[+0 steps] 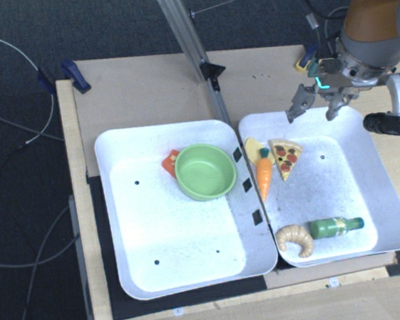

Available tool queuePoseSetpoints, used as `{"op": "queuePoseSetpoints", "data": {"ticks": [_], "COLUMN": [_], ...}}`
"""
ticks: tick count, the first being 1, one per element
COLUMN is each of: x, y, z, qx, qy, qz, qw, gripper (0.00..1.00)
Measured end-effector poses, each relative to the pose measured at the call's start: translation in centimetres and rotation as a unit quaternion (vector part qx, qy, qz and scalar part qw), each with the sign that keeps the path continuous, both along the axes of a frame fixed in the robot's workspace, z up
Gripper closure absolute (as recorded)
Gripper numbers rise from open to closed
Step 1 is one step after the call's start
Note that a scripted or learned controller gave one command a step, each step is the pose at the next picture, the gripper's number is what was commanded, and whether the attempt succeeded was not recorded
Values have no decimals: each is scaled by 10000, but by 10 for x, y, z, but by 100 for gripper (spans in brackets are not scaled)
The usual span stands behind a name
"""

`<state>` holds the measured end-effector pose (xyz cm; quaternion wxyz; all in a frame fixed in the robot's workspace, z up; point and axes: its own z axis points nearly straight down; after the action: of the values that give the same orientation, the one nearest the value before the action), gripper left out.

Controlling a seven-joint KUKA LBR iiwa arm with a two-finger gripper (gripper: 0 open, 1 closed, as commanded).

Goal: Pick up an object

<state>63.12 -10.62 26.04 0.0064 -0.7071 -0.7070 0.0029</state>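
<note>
Camera view: gripper (317,108) apparently open, empty.

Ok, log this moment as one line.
end effector: open, nothing held | above right bin rear edge | nearest: pizza slice | pick not started

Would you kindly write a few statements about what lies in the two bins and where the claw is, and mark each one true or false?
1. The green bowl sits in the left bin. True.
2. The claw holds the pizza slice. False: it hangs open above the right bin's far edge, with nothing between its fingers.
3. The green bottle lies on its side beside the croissant. True.
4. The carrot lies inside the bowl. False: it lies in the right bin, near the pizza slice.
</note>
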Motion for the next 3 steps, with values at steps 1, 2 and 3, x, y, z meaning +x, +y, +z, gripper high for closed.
{"op": "queuePoseSetpoints", "data": {"ticks": [1, 2, 3], "x": [1, -2, -2], "y": [0, 0, 9], "z": [3, -40, -101], "qx": [-2, -3, -2], "qy": [-25, 14, 13], "qz": [1, -4, 4], "qw": [10000, 10000, 10000], "gripper": [0, 0, 0]}}
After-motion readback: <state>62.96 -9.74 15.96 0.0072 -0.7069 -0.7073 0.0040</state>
